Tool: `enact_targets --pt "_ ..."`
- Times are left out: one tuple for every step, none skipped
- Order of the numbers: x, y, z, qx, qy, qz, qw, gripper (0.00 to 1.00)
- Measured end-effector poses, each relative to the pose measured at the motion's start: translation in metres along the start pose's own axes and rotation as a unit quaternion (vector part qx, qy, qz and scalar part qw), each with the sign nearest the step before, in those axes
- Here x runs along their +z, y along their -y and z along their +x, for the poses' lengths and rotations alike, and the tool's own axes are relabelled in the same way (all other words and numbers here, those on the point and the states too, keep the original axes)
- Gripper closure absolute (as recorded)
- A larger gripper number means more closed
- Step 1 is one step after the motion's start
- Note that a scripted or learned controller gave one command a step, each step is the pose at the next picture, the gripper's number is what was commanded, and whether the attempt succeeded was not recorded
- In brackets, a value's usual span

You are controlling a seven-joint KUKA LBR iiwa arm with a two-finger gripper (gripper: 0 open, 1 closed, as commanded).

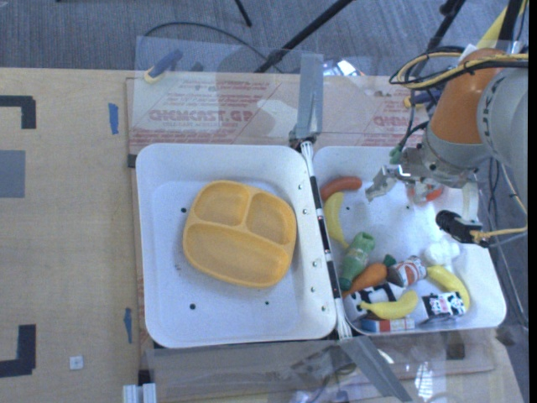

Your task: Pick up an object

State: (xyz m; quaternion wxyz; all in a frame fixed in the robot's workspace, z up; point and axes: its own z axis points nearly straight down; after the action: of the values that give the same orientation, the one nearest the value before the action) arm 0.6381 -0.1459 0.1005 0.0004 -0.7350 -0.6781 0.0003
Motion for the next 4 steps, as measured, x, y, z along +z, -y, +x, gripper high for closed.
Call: enact_targets --pt "0.015 0.023 0.045 0.033 0.0 -0.001 0.9994 0.0" --pt "0.009 0.093 0.03 -0.021 0.0 0.0 0.9998 0.0" --pt "0.014 0.133 -0.036 -0.002 0.0 -0.003 1.0 0.0" --pt "0.003 0.132 -0.037 -0.001 0.001 -0.006 1.0 1.0"
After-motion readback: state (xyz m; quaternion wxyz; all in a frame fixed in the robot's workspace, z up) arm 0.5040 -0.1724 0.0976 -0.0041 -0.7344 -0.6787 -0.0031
